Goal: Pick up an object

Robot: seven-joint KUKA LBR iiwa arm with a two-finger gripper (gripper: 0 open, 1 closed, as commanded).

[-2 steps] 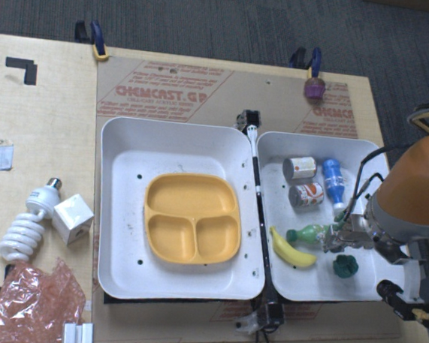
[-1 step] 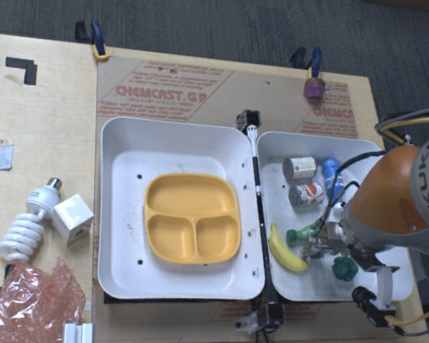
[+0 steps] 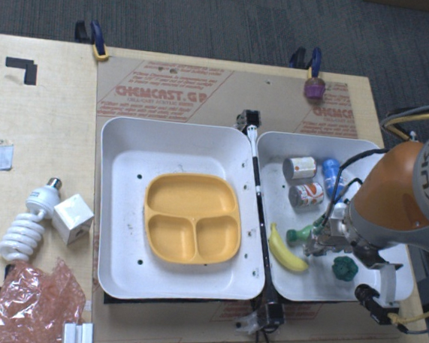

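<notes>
A green object [image 3: 300, 234] lies in the right bin [image 3: 279, 282], beside the yellow banana [image 3: 286, 250], with the gripper [image 3: 327, 237] low just to its right; whether the claw is wide, narrow or holding anything I cannot tell. The grey arm [image 3: 393, 195] with its orange band bends in from the right over that bin. A darker green lump [image 3: 345, 268] sits nearby; the left bin [image 3: 114, 195] carries a yellow divided tray [image 3: 192, 217]
</notes>
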